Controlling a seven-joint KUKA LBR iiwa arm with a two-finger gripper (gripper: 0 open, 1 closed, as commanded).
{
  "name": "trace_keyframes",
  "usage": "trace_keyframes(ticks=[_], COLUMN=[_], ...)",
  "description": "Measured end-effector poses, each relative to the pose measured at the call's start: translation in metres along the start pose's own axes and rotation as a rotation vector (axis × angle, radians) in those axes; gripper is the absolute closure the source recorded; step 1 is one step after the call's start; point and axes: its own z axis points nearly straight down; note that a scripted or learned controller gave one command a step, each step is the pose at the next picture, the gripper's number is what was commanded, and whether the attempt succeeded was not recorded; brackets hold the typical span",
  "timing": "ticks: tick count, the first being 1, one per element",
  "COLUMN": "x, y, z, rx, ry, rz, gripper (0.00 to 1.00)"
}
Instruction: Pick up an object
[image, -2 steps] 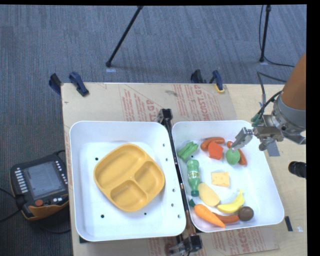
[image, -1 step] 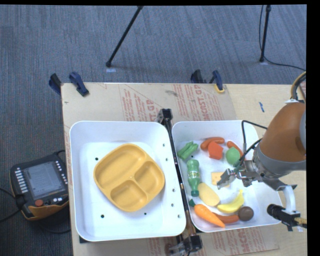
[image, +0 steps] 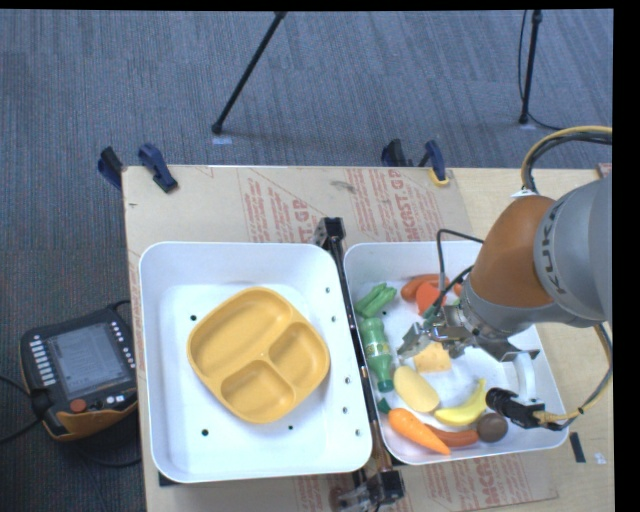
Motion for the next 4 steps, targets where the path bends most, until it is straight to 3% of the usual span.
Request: trace_keyframes(ticks=[1,2,3,4], x=[-0.004,0.067,0.029,0.024], y=[0.003,0.005,-0.053,-0.076], z=[-0.016,-0.256,-0.260,-0.312], rx=[-0.011,-0.008,-0.006,-0.010], ry=[-0.005,-0.003,-0.003,-0.004], rz=[0.008,-0.002,0.001,-0.002], gripper=[1.00,1.00,1.00,1.00])
